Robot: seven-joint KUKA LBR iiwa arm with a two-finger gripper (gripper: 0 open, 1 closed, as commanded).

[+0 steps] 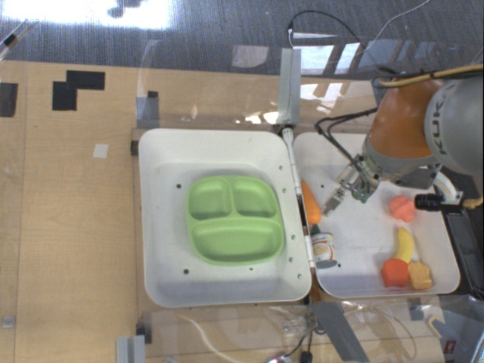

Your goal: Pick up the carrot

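Observation:
The carrot (pixel 310 203) is a slim orange piece lying along the left wall of the right bin (pixel 355 278), next to the divider. My gripper (pixel 335 198) hangs just right of it, pointing down and left toward it, with the fingertips a short way from the carrot. Its fingers (pixel 331 202) look close together with nothing between them.
A green divided plate (pixel 234 219) lies in the left bin (pixel 162 203). The right bin also holds a small can (pixel 323 249), a pink piece (pixel 404 209), a banana (pixel 406 243), a red-orange piece (pixel 394 272) and a yellow-brown piece (pixel 420 276).

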